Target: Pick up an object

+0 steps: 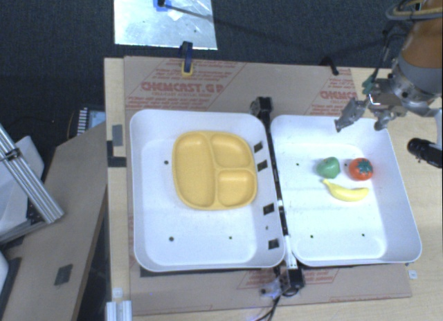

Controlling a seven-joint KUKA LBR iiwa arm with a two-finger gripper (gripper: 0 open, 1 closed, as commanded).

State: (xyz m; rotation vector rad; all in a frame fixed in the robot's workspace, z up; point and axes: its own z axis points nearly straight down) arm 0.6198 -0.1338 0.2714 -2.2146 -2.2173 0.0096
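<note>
Gripper (363, 115), fingers spread and empty, poised above right bin (304, 243); banana (346, 191) lies below-left, long axis crosswise.

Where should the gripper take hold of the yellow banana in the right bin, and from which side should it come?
Probably the banana is best gripped across its thicker middle, coming straight down from above. It lies flat and long from left to right, so the fingers would close over its narrow width. The green fruit and orange-red fruit sit close behind it, so low approaches look crowded.

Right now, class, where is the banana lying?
The banana lies in the right bin, just below the green fruit and the tomato.
</note>
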